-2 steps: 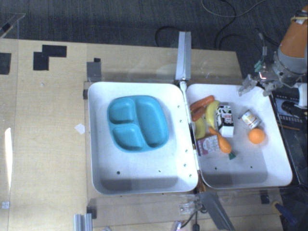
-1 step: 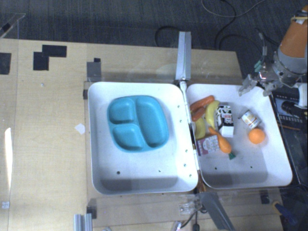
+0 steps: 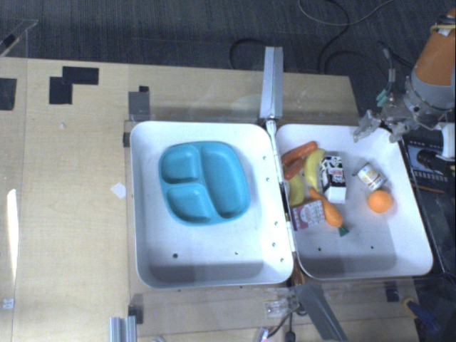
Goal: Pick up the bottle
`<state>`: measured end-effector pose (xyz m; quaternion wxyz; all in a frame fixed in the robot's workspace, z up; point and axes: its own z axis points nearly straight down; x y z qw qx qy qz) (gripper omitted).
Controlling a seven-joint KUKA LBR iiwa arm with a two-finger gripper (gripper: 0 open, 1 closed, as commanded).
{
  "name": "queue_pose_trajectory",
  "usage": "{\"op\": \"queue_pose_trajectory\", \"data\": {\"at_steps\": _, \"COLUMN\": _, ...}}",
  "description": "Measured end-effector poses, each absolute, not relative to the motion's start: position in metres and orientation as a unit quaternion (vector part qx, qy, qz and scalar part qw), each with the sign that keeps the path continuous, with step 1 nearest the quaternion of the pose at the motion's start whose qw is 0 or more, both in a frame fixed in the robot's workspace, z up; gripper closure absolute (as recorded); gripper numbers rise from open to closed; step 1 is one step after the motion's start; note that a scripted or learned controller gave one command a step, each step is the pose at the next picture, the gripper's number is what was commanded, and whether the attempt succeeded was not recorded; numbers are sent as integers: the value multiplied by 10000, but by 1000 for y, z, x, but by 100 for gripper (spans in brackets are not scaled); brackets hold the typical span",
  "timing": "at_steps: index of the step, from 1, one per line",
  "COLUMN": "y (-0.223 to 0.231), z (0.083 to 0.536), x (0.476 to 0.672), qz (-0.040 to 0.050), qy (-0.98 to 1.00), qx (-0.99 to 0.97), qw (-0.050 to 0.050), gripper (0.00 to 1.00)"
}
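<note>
A wooden desk (image 3: 71, 191) seen from above at a slant carries two shallow white bins side by side. The grey arm with its orange band (image 3: 436, 63) comes in from the right edge of the view, and its hand (image 3: 377, 123) hangs over the far right corner of the right bin (image 3: 356, 262). Two pale fingers appear splayed, one toward the bin's upper middle and one toward its right rim, so the hand looks spread wide with nothing between them, though the fingers are small and somewhat blurred here.

The bottle (image 3: 370, 177) seems to be the small silvery cylinder with a label lying on its side in the upper right part of the right bin. It lies nearer the viewer than the hand and slightly to the view's left of the wrist, close by but not touching the fingers. Its long axis runs diagonally, from upper left to lower right. An orange ball (image 3: 381, 202) sits just beside its lower end, nearly touching.

The rest of the right bin's contents crowd its left side: a red sausage-like piece (image 3: 299, 152), a yellow banana (image 3: 313, 168), a small black-and-white carton (image 3: 333, 175), a dark red pouch (image 3: 308, 214) and an orange carrot-shaped toy (image 3: 329, 212). These are well apart from the bottle.

The left bin (image 3: 206, 262) holds a blue divided plate (image 3: 204, 182) with three compartments and nothing in them.

A likely next move is a short descent toward the viewer, with the fingers turned across the bottle's diagonal.
</note>
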<state>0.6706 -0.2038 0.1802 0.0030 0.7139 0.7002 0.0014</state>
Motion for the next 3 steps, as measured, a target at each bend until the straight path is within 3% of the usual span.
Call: {"op": "queue_pose_trajectory", "data": {"at_steps": 3, "y": -204, "z": 180, "x": 671, "qz": 14, "qy": 7002, "qx": 7139, "qw": 30, "gripper": 0}}
